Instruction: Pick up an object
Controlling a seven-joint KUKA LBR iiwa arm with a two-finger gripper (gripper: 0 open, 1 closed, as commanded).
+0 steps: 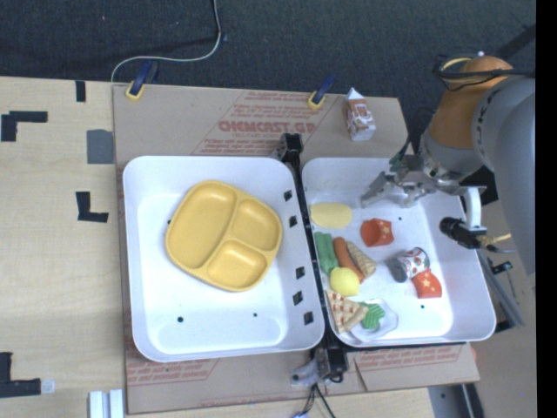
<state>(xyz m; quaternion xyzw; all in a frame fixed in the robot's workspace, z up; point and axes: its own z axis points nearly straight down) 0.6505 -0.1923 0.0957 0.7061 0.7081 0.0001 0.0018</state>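
My gripper hangs over the back of the right bin, above bare white floor, with nothing visibly held in it. The nearest objects are a red block just in front of it and a pale yellow oval piece to its left. Further forward lie a green vegetable, a hot dog, a yellow lemon, a waffle-like piece, a green leafy item, a small grey and red object and another red piece.
The left bin holds a yellow compartment plate. A small carton stands on the cardboard behind the right bin. The arm comes in from the right over the bin's back right corner.
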